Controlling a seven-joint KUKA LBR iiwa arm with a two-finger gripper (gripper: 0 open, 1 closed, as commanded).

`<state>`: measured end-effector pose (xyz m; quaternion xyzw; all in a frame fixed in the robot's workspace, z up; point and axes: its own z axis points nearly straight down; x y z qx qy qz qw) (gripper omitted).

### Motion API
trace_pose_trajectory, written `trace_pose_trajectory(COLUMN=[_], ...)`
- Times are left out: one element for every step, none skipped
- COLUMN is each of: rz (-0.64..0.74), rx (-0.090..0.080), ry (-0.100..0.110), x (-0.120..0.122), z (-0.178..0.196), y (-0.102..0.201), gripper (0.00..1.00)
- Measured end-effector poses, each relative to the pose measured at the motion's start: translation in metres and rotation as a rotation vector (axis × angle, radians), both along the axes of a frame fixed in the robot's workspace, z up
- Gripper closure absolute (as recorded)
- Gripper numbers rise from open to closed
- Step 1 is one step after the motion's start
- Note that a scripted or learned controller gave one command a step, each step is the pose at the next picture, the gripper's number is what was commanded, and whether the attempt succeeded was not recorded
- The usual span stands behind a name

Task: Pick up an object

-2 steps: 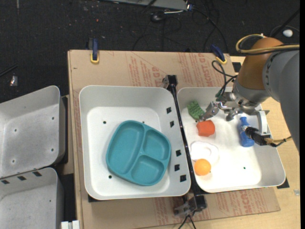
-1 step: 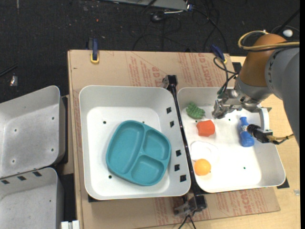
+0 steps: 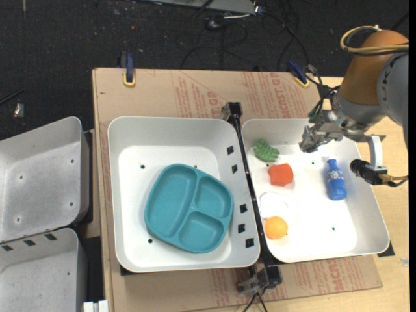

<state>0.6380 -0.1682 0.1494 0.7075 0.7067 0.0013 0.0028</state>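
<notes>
One overhead camera slants down on both bins (image 3: 123, 142).

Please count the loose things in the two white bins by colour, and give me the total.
Teal: 1, the teal plastic divided tray
Green: 1, the green leafy toy
Red: 1, the red block
Orange: 1, the orange round ball
Blue: 1, the blue small bottle
Total: 5

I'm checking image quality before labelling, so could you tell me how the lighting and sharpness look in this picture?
Camera view: even, soft light, both white bins bright without harsh glare; the teal tray and blue bottle look sharp with faint shadows; the pincer is dark and slightly soft, and the floor beyond is dim.
</notes>
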Motion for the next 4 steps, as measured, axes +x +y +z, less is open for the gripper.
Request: trace_pose_trajectory(rz=[0.003, 0.009, 0.009, 0.010], rx=[0.000, 0.004, 0.005, 0.004], ry=[-0.002, 0.005, 0.006, 0.007], x=[0.002, 0.001, -0.014, -0.031], z=[0.054, 0.050, 0.058, 0.065], y=[0.000, 0.058, 0.119, 0.174], gripper=[1.00, 1.00, 1.00, 1.00])
